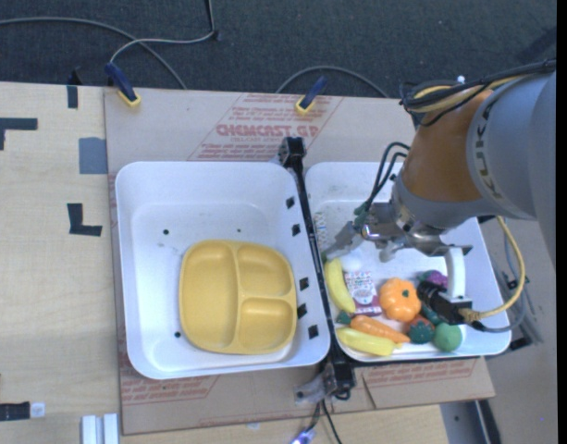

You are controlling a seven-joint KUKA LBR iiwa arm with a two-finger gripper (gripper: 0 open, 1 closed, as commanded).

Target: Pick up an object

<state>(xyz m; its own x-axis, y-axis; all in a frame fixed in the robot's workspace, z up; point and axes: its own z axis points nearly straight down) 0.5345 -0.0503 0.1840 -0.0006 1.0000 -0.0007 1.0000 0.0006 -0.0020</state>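
Observation:
My gripper [374, 233] hangs over the right bin [331, 185], just above its heap of toy food. Right below it lie a yellow banana [337, 285] and a small white carton with pink print [362, 288]. An orange pumpkin [400, 299] sits to the right of the carton. Along the bin's front edge lie a carrot [379, 326] and a second yellow piece [365, 342]. A round green piece [447, 338] and a purple one [436, 278] are at the right end. The arm's grey and orange wrist hides the bin's back right part.
The left bin [135, 202] holds a yellow divided plate [237, 296] near its front. A black divider with clips [301, 220] runs between the two bins. Cardboard [172, 123] lies under both, pinned by blue and yellow clamps [122, 83] at the back.

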